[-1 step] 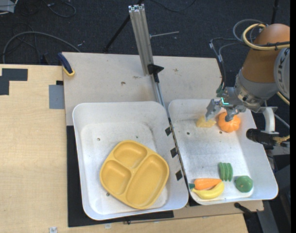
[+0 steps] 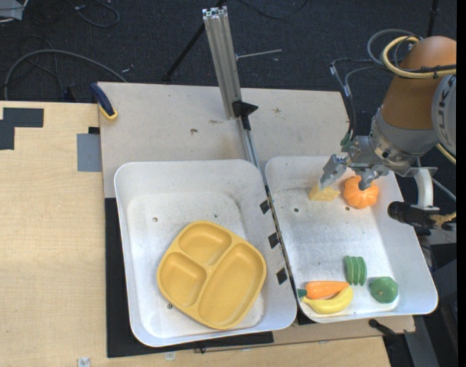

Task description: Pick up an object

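Note:
My gripper point(image 2: 349, 177) hangs over the far part of the right bin point(image 2: 405, 232), its fingers spread open with nothing held between them. An orange fruit point(image 2: 360, 195) lies just below its right finger. A pale yellow wedge point(image 2: 323, 193) lies by the tip of its left finger. At the near end of the same bin lie a green ridged piece point(image 2: 355, 269), a green pepper point(image 2: 383, 288), a carrot point(image 2: 325, 289) and a banana point(image 2: 330, 303).
The left bin point(image 2: 141, 205) holds a yellow divided plate point(image 2: 211, 273). An aluminium post point(image 2: 225, 60) rises behind the gap between the bins. Black clips point(image 2: 273, 239) sit along the shared rim. A wooden surface point(image 2: 41, 235) lies to the left.

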Tool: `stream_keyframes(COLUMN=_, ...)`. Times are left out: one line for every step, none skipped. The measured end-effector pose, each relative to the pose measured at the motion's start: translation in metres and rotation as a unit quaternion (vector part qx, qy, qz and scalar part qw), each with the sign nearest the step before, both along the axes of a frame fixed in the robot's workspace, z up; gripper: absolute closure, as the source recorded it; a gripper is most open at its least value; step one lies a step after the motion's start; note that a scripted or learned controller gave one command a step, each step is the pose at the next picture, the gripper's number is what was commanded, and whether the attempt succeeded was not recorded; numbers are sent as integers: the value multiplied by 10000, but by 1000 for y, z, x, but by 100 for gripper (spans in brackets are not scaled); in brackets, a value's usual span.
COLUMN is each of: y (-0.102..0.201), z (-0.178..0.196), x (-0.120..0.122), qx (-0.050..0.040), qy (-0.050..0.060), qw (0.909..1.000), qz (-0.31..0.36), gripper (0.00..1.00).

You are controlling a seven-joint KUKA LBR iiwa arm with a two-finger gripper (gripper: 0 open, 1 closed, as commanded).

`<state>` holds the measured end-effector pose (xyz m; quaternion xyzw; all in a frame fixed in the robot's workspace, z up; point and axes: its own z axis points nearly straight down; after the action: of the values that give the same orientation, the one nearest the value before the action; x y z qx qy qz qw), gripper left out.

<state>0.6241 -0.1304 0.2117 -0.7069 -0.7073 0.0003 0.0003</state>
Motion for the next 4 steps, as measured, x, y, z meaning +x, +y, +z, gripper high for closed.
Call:
stream_keyframes(y=6, z=-50, x=6, qx=4, qy=32, qw=10000, qz=10, gripper=0)
stream_keyframes(y=1, z=-98, x=11, qx=2, qy=33, qw=10000, qz=-1, gripper=0)
stream_keyframes(y=1, z=-110, x=11, qx=-1, qy=-1, qw=10000, qz=-4, gripper=0)
stream_keyframes(y=0, z=-102, x=10, qx=1, qy=14, qw=10000, qz=-13, gripper=100)
